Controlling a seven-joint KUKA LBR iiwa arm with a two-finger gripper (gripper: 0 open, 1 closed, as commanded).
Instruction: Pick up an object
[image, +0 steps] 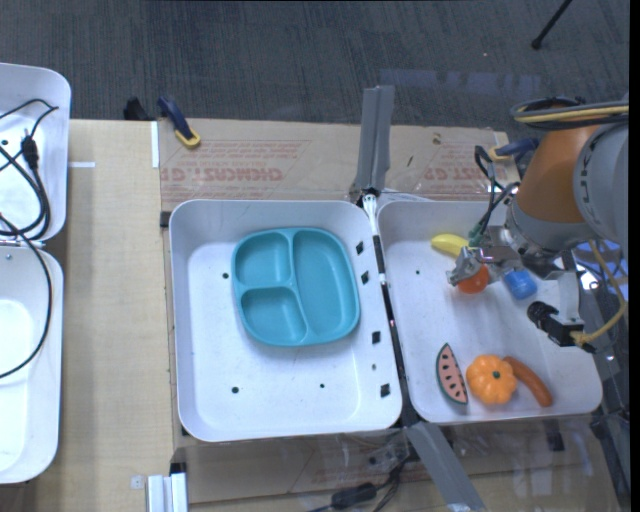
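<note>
Bench w/ two white bins: your gripper (466, 268) sits in right bin (425, 390), directly over small orange-red object (472, 280); can't tell if it's gripped. Banana (450, 243) just beyond.

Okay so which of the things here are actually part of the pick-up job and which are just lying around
Part of the job:
- pincer
- small orange-red piece right at the pincer
- yellow piece
- blue piece
- watermelon slice
- orange pumpkin
- orange sausage shape

Just lying about:
- teal divided plate in the left bin
- clamp on the bench
</note>
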